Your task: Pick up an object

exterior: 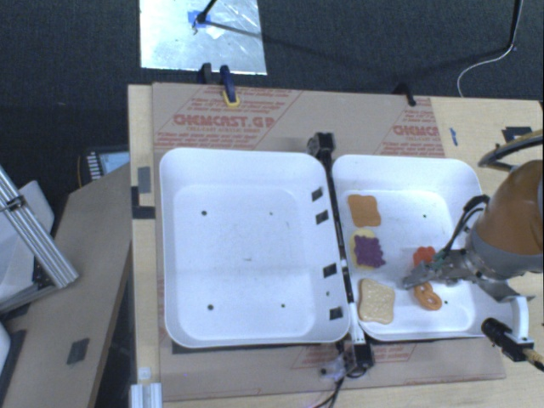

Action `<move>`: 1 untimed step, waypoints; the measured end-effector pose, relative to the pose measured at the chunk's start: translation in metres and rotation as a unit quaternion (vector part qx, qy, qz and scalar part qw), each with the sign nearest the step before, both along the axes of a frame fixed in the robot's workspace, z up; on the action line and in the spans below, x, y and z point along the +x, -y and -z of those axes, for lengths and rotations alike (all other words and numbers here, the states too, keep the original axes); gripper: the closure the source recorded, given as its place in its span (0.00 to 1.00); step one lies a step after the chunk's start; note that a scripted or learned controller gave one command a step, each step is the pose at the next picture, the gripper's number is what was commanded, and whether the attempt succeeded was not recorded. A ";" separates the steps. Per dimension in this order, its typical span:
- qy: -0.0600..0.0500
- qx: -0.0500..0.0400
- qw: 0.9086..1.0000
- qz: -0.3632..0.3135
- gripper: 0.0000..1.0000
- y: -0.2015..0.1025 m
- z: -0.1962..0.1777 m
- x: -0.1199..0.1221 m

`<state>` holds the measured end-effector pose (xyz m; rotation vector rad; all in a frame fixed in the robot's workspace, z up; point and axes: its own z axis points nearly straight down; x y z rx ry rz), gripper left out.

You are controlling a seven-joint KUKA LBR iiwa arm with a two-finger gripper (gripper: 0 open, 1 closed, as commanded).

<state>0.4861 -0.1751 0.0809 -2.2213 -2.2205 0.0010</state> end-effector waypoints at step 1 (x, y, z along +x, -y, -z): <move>0.002 -0.001 1.000 0.000 0.00 0.032 -0.004 0.001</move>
